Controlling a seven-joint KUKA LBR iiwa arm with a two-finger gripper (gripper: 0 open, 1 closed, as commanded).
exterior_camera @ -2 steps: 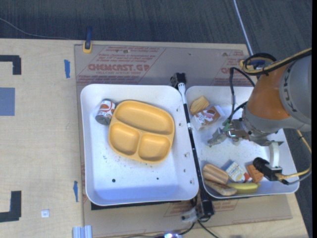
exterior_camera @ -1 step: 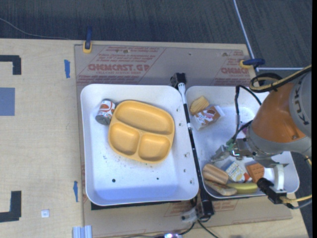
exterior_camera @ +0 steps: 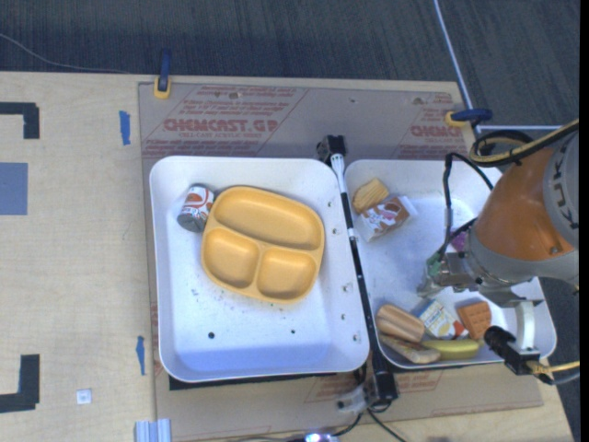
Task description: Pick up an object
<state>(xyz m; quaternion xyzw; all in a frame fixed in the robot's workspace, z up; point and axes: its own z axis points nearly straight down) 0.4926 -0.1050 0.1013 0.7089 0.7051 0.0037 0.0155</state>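
Two white bins side by side on the bench. Left bin (exterior_camera: 175, 339) holds a yellow three-compartment plate (exterior_camera: 262, 242), long axis running roughly 10 to 4 o'clock, with a small red-and-white can (exterior_camera: 194, 208) lying on its side, touching the plate's rim at 9 o'clock. Right bin (exterior_camera: 405, 247) holds the clutter: a tan wedge-shaped piece (exterior_camera: 370, 194) and a red-and-white packet (exterior_camera: 386, 216) just below it near the bin's 11 o'clock corner; at 6 o'clock a tan bread-like roll (exterior_camera: 400, 322), long axis about 10 to 4 o'clock, a yellow banana (exterior_camera: 453, 346) lying nearly level, a small white carton (exterior_camera: 438, 320) and an orange block (exterior_camera: 476, 318). Gripper (exterior_camera: 442, 274) sits over the right bin, just above the carton; wrist hides the fingers, so cannot tell whether they are spread or closed, possibly nothing in them.
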